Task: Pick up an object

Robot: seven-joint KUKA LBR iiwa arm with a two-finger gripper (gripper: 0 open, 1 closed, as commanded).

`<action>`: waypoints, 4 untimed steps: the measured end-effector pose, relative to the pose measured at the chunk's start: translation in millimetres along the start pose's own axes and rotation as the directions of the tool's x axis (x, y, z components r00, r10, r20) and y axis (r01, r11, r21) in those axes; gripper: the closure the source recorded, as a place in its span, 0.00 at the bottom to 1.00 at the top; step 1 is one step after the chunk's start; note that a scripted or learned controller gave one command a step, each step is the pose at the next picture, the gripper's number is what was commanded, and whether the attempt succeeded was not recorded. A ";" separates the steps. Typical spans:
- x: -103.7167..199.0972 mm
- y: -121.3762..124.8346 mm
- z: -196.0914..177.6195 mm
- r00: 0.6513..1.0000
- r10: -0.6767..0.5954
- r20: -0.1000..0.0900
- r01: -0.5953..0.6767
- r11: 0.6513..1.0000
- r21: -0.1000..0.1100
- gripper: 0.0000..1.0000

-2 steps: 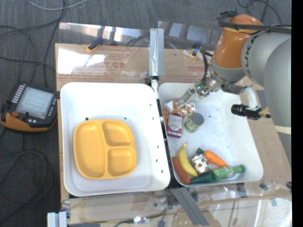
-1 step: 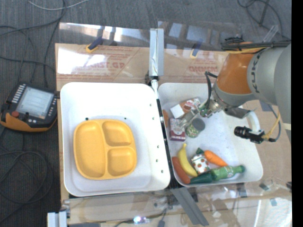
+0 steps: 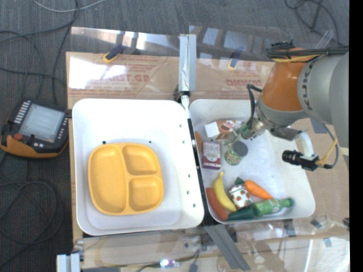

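My gripper hangs low over the upper middle of the right bin, below the arm's orange band. Just under it and slightly left stands a small green can with a grey lid. A reddish packet and a white cube lie close by on its left. A dark red box rests against the bin's left wall. Whether the gripper touches the can or the packet I cannot make out.
At the right bin's front lie a banana, a red sausage, a carrot, a strawberry-patterned item and a green bottle. The left bin holds a yellow divided plate. A teach pendant lies far left.
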State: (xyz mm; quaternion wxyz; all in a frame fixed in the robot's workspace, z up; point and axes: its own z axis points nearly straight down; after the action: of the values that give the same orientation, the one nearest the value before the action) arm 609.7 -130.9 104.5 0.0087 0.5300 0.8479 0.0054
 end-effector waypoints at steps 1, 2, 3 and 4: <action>15.0 51.0 -94.4 0.995 0.095 -0.006 -0.094 0.995 0.019 1.00; 14.9 50.7 -94.1 0.995 0.095 -0.005 -0.095 0.995 0.020 0.00; -22.8 -12.7 14.9 1.000 0.012 -0.002 -0.012 1.000 0.011 0.00; -23.9 -11.3 4.6 1.000 0.013 0.001 -0.013 1.000 0.006 1.00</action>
State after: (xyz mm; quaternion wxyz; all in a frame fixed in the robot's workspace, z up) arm 610.1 -157.3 99.9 0.0077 0.5357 0.8444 0.0027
